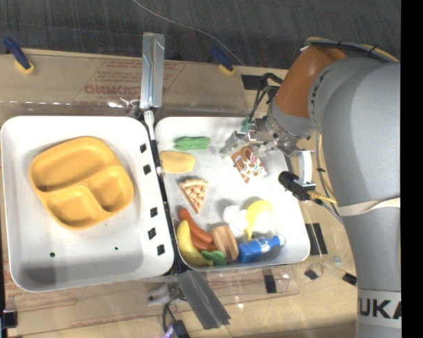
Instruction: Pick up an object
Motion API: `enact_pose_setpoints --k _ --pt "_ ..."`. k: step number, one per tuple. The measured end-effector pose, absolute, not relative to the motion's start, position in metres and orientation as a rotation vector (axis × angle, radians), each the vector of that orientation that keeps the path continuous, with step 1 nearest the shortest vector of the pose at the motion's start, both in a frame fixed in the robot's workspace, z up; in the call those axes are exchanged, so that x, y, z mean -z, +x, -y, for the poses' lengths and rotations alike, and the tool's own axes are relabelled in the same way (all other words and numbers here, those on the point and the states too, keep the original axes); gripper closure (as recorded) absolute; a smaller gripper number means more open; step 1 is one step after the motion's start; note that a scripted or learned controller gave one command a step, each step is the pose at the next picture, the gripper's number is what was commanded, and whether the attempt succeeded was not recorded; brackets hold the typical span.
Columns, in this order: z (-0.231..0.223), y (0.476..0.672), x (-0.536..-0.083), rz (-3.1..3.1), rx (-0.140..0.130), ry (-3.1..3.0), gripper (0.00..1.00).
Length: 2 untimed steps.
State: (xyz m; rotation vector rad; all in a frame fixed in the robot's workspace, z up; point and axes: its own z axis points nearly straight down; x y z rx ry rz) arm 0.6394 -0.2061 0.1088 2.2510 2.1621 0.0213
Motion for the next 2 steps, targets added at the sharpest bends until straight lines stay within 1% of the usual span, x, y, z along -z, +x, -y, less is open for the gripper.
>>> enact_pose_setpoints --k 1,2 --pt "0.208 0.644 -0.126 -2.158 -0.027 2.232 1.0" --pt "0.12 0.657 -0.091 -2.042 0.0 2.391 1.0"
